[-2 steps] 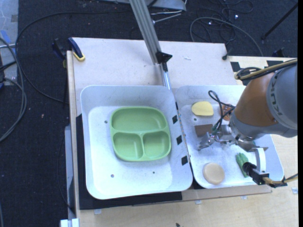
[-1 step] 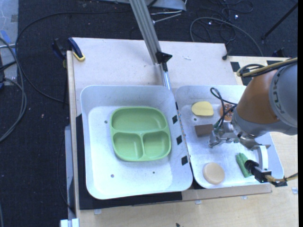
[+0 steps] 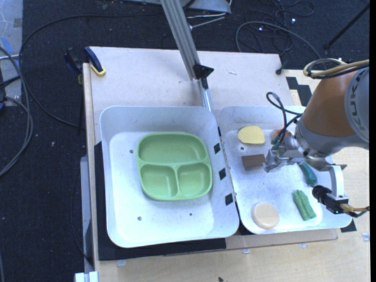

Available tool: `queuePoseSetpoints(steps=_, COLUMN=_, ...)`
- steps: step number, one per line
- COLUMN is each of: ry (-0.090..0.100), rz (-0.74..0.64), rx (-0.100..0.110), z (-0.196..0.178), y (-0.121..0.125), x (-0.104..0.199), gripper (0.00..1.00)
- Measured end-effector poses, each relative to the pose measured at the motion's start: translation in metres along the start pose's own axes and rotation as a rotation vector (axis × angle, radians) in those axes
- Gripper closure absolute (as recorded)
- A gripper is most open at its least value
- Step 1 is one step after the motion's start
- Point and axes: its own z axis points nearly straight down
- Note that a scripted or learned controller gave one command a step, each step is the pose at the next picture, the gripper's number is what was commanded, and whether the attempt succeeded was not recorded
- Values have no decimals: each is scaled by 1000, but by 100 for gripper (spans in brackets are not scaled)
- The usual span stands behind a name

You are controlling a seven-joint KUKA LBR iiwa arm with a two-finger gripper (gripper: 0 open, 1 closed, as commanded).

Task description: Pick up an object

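Two white bins are shown. In the right bin, a cream disc and green piece lie nearest; the gripper is poised just beside a brown block; a yellow piece lies farthest.

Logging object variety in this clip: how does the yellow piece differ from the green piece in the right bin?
The yellow piece is a rounded, flattish lump; the green piece is long and narrow. The yellow piece lies at the far side of the right bin, left of the gripper; the green piece lies at the near side, on the gripper's other side. Both rest loose on the bin floor, ungripped.
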Motion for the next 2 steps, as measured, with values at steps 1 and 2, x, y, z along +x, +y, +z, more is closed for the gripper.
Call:
queuePoseSetpoints(steps=1, ry=-1, rz=0, rx=-2, z=-61, y=9, x=2, gripper=100)
queuePoseSetpoints(steps=2, ry=0, rz=1, rx=1, z=-87, y=10, x=2, gripper=100)
